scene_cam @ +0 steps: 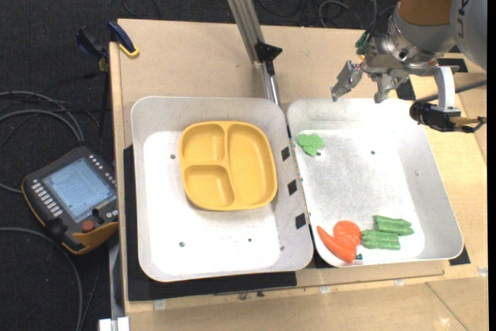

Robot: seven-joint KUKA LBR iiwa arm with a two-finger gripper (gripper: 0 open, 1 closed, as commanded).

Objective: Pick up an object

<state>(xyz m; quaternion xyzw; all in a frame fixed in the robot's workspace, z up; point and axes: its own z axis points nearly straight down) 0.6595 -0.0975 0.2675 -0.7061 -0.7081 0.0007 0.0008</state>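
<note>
the toys lie low and crowded in the right bin (434, 167): an orange carrot (341, 239) touching green pea pods (387, 232) near the front wall, a green leaf (311, 143) apart by the divider. a grab could pinch two, or slip off flat plastic. the gripper (363, 89) hangs above the bin's back rim, fingers spread, holding nothing.

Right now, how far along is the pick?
Nothing looks picked yet. The claw hangs open above the right bin's far edge with nothing between its fingers. The green leaf, tomato, carrot and pea pods all lie in that bin.
</note>
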